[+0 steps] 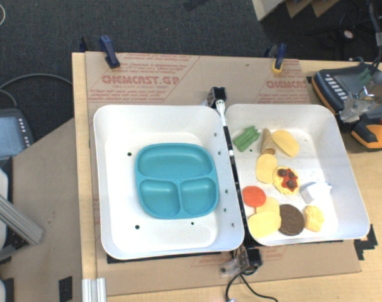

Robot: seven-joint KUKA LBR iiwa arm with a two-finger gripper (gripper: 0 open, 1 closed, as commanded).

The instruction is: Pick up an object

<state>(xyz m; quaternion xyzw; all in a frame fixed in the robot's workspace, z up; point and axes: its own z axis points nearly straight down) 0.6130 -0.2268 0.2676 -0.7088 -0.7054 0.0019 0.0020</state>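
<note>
At this moment you had the task at its very beginning, as far as I could judge. All the small toy foods lay in the right bin (pixel 345 168), and none of them was lifted. Near the top of that bin lay a green piece (pixel 246 138), with a brown cone (pixel 267 141) and a yellow lump (pixel 285 143) just beside it. Lower down there were a small pizza (pixel 286 180), a red disc (pixel 254 196), a grey-white block (pixel 309 191) and a dark brown cookie (pixel 291 219), packed close together, several of them touching.

The left bin (pixel 109 168) held a blue divided plate (pixel 176 180), with nothing lying in its compartments.

About the pincer, I could not tell you whether it was open or closed.

So the whole work was left for you: choosing one piece, coming down on it, closing and lifting. In my opinion the green piece was the easier choice, because it had a little more free space on its left side.
</note>
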